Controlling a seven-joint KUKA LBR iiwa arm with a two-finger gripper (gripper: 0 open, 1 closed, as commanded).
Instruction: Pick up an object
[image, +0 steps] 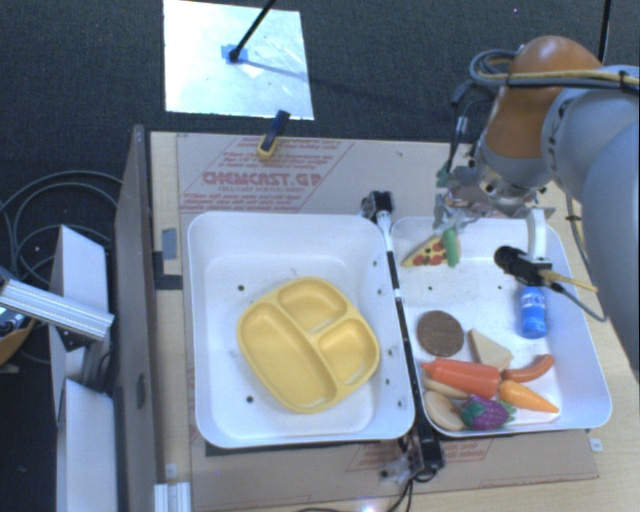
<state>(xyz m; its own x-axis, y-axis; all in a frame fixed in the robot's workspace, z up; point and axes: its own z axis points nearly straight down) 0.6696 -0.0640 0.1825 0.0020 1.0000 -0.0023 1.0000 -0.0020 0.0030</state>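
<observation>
My gripper (453, 214) hangs over the far left corner of the right bin (580, 345). A small green pod (451, 247) stands on end directly under it, its top meeting the gripper's lower edge. A pizza slice (427, 254) lies just left of the pod. Whether the pod is held or just lying in the bin is hidden from this view.
The right bin also holds a blue bottle (533, 311), a brown round cookie (440, 333), a pale wedge (490, 348), an orange carrot (462, 375), a sausage (528, 368), a smaller carrot (528, 399) and purple grapes (483, 411). A yellow divided plate (308, 343) sits in the left bin (215, 300).
</observation>
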